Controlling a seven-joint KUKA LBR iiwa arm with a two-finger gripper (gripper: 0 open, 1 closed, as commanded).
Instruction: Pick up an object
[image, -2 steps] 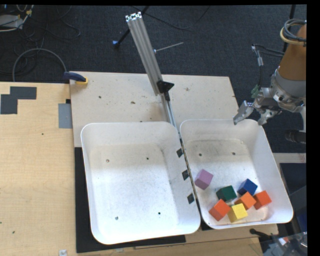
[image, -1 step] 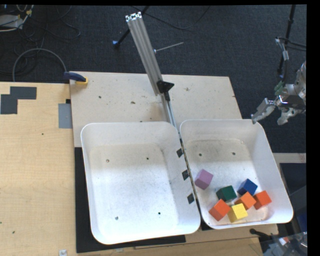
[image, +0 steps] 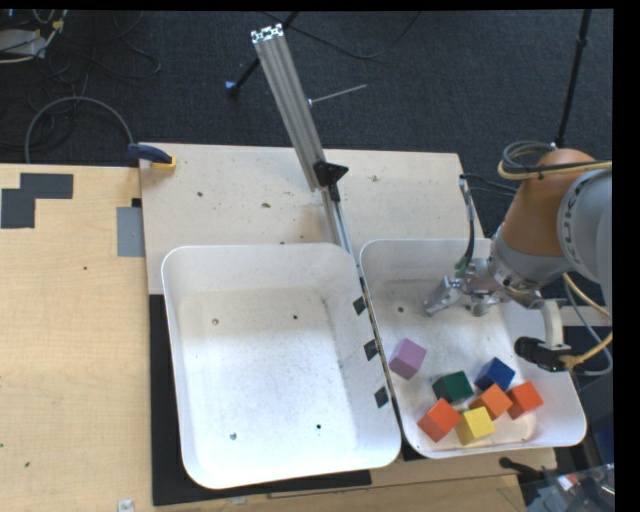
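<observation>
Hovering with fingers spread, the hand (image: 452, 297) sits near, above the purple cube (image: 407, 358).

The arm (image: 560, 215) runs out past the picture's right edge, so its upper part is cut off. It covers the far right corner of the right bin (image: 400, 262), and that rim is hidden there. The gripper (image: 437, 300) is small and blurred against the white floor, too unclear to read.

Near the bin's front edge the blocks crowd together: the green block (image: 453, 385) sits partly behind the red block (image: 437, 419), and the orange block (image: 495, 400) hides part of the blue block (image: 495, 373).

The slanted metal post (image: 296, 110) covers a strip of the bench (image: 240, 195) behind it.
</observation>
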